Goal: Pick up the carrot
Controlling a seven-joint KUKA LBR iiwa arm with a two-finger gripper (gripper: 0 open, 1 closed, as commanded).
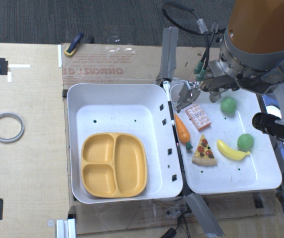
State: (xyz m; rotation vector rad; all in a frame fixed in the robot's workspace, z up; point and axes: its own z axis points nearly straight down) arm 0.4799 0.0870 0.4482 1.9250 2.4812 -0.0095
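Yellow tray [114,163] fills left bin [77,103] — carrot [182,128] in right bin [260,180].

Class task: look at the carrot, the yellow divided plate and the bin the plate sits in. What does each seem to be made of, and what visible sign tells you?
Carrot: likely moulded plastic toy food; its orange is uniform and smooth, with a small green stub.
Yellow divided plate: probably plastic, matte to satin, with rounded moulded compartments in one even colour.
Bin: seemingly thin white plastic; smooth walls with rounded corners and soft sheen.
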